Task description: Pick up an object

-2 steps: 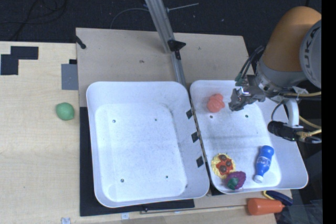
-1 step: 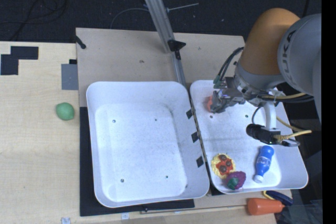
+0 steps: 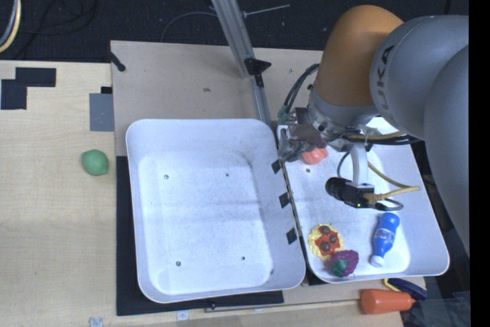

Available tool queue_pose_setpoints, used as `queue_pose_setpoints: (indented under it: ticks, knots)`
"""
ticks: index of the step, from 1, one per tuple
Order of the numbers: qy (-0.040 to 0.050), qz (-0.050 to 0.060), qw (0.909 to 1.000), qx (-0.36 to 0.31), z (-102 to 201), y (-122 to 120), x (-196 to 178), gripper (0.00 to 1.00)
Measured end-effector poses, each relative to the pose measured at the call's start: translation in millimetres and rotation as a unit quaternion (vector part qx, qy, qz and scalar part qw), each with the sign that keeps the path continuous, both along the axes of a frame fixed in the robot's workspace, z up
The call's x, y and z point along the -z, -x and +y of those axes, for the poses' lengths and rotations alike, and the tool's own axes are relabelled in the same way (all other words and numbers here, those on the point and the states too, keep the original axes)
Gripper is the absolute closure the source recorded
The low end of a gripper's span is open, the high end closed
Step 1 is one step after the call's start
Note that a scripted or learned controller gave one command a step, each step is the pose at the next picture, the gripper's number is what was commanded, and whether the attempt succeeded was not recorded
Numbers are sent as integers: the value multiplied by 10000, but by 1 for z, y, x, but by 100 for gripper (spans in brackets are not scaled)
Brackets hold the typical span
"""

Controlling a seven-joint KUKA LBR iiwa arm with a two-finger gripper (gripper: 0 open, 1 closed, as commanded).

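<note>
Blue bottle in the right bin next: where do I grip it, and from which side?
Take the blue and white plastic bottle across its blue body, from above. It seems to lie flat, and the shallow white bin shows bare floor along both its long sides.

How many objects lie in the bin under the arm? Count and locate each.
4. A pink piece at its far left corner; yellow toy, purple toy and blue bottle near its front edge. The arm may hide more.
</note>
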State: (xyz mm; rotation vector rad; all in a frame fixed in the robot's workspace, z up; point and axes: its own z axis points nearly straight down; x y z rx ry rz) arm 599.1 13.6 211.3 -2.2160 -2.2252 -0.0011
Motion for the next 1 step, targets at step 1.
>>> queue_pose_setpoints:
  ticks: [1]
  knots:
    - [1,2,10000,4,52,1,2,100]
